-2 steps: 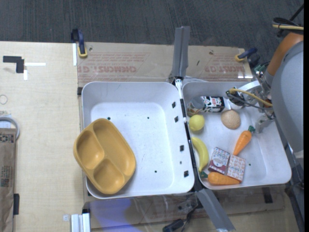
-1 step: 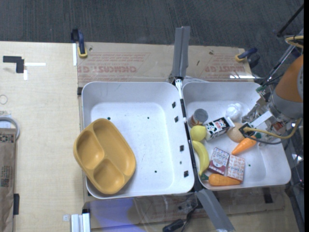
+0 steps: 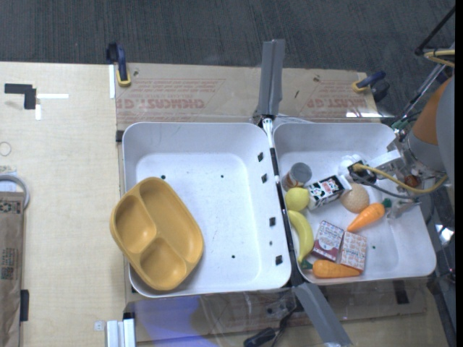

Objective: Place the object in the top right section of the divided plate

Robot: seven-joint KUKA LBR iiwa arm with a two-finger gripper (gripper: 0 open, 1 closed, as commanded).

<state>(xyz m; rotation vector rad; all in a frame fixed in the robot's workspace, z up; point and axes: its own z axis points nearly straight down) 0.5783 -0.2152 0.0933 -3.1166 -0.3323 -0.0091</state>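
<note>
A yellow divided plate (image 3: pixel 156 234) lies empty in the left bin (image 3: pixel 217 157), at its front left, with its three sections showing. The right bin (image 3: pixel 318 134) holds the loose objects: a yellow banana (image 3: pixel 302 233), a yellow round fruit (image 3: pixel 296 198), a small can (image 3: pixel 299 173), a black-and-white milk carton (image 3: pixel 325 189), a beige roll (image 3: pixel 354 199), two carrots (image 3: pixel 366 217) (image 3: pixel 335 269) and two red-and-white packets (image 3: pixel 340 243). My gripper (image 3: pixel 407 185) hangs low at the right bin's right side, just beyond the roll and the upper carrot. I see nothing held in it.
A grey divider bar (image 3: pixel 271 78) runs between the two bins. Blue-and-yellow clamps (image 3: pixel 117 62) (image 3: pixel 370 84) hold cardboard behind the bins. The arm's cables cross the right bin's far right corner.
</note>
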